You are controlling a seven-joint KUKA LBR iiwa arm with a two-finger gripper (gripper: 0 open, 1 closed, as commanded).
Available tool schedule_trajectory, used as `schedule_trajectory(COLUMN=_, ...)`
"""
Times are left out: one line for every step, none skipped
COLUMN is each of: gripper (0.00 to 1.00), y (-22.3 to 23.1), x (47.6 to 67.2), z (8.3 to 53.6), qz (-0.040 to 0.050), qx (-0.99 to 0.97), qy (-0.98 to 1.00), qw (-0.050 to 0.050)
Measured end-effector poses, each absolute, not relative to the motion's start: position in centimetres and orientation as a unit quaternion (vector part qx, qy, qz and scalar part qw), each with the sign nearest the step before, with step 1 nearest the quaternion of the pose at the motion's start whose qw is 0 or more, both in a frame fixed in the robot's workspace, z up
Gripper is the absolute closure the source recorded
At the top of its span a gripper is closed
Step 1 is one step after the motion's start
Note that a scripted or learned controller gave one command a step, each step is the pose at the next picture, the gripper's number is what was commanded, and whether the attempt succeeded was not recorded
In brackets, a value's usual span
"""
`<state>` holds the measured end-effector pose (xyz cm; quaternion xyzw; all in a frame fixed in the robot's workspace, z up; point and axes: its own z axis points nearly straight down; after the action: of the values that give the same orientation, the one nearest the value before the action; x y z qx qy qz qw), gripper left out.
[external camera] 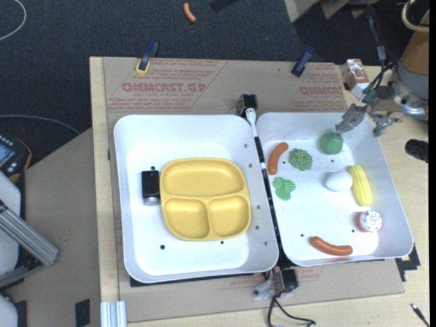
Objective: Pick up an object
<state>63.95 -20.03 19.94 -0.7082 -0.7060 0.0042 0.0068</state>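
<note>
**Tool poised at the far edge of the right bin, above a green round piece**

Well to the tool's left, the left bin (129,142) holds a yellow divided tray (204,197) with three compartments, and a small black block (150,185) just beside the tray's left edge. The right bin (392,203) holds the toy food: an orange sausage (276,157) by the dividing wall, a green leafy piece (284,187) below it, a bumpy green piece (300,159), another sausage (332,246) near the front rim, a white egg (338,181), a yellow corn cob (360,184) touching the egg, and a white speckled ball (370,221). The round green piece (332,143) lies just below the tool (361,119), at the bin's far side. The tool's fingers appear spread apart, with nothing between them.
</note>
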Motion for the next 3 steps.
schedule_trajectory(gripper=0.00, y=-20.0, x=64.3, z=20.9, qz=0.0001, qx=-0.707, qy=-0.707, qw=0.000)
schedule_trajectory(gripper=0.00, y=-20.4, x=64.4, z=14.6, qz=0.0017, qx=-0.707, qy=-0.707, qw=0.003)
schedule_trajectory(gripper=0.00, y=-20.0, x=63.6, z=8.6, qz=0.0015, qx=-0.707, qy=-0.707, qw=0.003)
